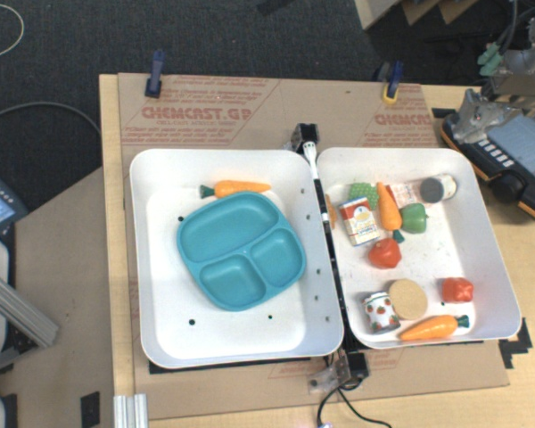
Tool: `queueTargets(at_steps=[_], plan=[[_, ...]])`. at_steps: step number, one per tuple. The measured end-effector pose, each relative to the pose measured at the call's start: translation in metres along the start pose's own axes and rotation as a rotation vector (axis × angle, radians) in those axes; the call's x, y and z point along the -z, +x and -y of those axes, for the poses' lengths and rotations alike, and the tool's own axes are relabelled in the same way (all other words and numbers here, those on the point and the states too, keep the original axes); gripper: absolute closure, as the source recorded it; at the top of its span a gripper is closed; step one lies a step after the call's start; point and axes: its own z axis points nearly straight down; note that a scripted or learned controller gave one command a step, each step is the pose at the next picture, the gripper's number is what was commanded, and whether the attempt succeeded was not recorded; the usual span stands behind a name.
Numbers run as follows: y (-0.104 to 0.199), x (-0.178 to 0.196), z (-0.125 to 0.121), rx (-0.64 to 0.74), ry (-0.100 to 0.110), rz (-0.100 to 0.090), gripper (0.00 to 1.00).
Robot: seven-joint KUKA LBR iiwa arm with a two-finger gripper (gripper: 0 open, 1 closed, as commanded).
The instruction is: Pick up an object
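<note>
Risk assessment: the right bin (486,239) is crowded, and several items touch or nearly touch. A descent onto the upper cluster is likely to contact two items at once, because the upright carrot (388,206) lies between the small carton (359,221) and the green pepper (414,218). Rounded items such as the red tomato (385,253) may roll away from closing fingers. The lower carrot (429,328) lies against the bin's near wall, which may block one finger.

The gripper does not appear over the bins at this moment, so its opening cannot be determined and nothing can be said to be held. No object has been picked yet.

Contents, left bin (152,239): a teal divided plate (241,251), its three compartments bare, and one carrot (239,187) lying just beyond the plate's far edge.

Contents, right bin: additionally a green leafy item (363,192), a grey-capped cylinder (431,189), a small printed can (379,311) touching a tan round disc (408,299), and a red pepper (456,290) standing apart. The red pepper appears the least obstructed candidate.
</note>
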Motion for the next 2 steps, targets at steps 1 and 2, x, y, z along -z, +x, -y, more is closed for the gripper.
queueTargets(at_steps=[1,2], plan=[[-0.044,0.079,-0.073,0.004,-0.009,0.001,1.0],[-0.097,0.121,-0.104,0.004,-0.006,0.001,1.0]])
